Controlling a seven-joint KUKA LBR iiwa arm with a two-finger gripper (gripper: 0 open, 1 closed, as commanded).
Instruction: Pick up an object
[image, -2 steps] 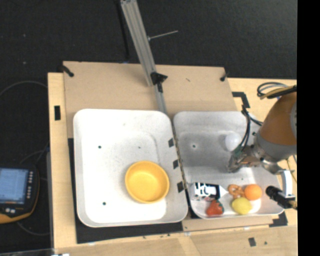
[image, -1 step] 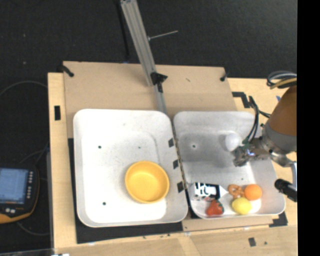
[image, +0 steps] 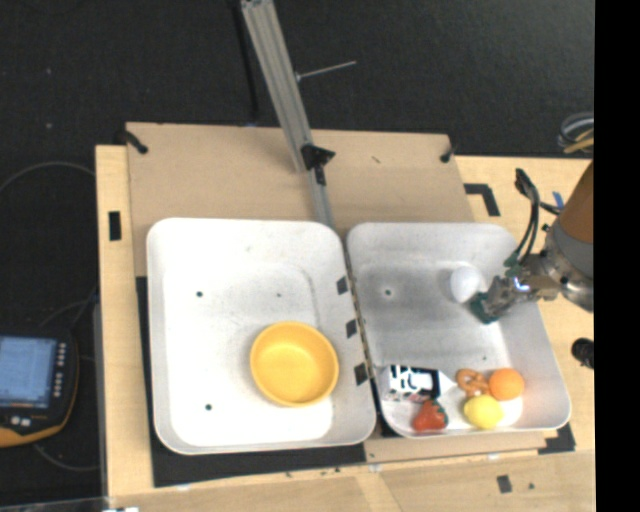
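**Now the gripper sits right next to the white ball**

From the camera view, you see two white bins side by side. The left bin (image: 200, 260) has a yellow bowl (image: 293, 362) in it. The right bin (image: 420, 250) has the things you could pick. A white ball (image: 463, 282) lies near the middle of it. The gripper (image: 490, 303) is just beside that ball, a little lower and to the right in the picture. You cannot tell if it is spread or pressed together.

Along the near edge of the right bin lie an orange (image: 507, 383), a lemon (image: 483, 411), a strawberry (image: 431, 416) and a black and white box (image: 412, 381). They are well apart from the gripper. The ball looks like the closest thing to grab, up and to the left.
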